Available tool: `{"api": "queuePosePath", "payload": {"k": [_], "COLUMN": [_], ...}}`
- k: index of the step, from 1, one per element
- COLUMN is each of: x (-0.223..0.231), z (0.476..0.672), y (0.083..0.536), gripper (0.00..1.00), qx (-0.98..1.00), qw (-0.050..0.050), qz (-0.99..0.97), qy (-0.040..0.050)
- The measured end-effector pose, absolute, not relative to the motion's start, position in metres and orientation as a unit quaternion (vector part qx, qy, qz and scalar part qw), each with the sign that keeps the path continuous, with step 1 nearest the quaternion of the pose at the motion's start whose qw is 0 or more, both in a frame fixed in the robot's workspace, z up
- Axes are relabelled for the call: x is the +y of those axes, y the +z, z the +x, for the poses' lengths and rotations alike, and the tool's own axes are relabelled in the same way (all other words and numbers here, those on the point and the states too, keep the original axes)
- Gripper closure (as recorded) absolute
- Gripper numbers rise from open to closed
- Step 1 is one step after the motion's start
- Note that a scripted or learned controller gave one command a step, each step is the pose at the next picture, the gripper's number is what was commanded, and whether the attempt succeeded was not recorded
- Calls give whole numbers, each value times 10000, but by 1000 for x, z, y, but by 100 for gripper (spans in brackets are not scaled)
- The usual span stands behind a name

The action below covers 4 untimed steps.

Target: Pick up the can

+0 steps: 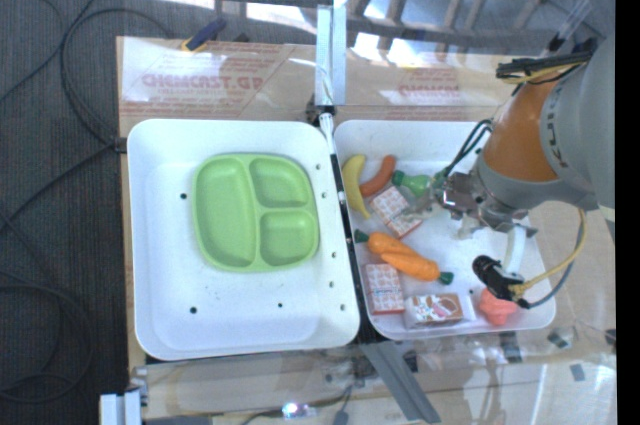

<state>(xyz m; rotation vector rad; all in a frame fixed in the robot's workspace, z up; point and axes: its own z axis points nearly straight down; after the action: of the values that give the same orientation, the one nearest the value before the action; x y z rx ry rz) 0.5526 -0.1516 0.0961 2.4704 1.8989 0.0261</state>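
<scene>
Looking for the can, I cannot pick it out for sure among the toy food [405, 261] in the right bin [455, 265]; it may lie under the gripper [462, 203], which hangs low over the bin's middle. Whether that gripper is open or closed I cannot tell. It looks like the reach-in step; next it would need a square close on the can and a straight lift.

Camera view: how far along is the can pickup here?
Done: nothing looks lifted yet. In hand: the gripper is over the right bin, close to the green toy and above the carrots. Left: grasping and raising the can; I cannot tell which item it is.
</scene>
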Motion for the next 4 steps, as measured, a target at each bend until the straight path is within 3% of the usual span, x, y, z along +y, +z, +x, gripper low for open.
{"api": "queuePosePath", "payload": {"k": [1, 2, 3, 4], "x": [-134, -203, -203, -138], "z": [556, 567, 528, 500], "y": [97, 95, 97, 136], "gripper": [0, 0, 0, 0], "qx": [5865, 5529, 6009, 5703], "qw": [76, 42, 109, -20], "qz": [8099, 8332, 7991, 8214], "qy": [54, 103, 113, -13]}}
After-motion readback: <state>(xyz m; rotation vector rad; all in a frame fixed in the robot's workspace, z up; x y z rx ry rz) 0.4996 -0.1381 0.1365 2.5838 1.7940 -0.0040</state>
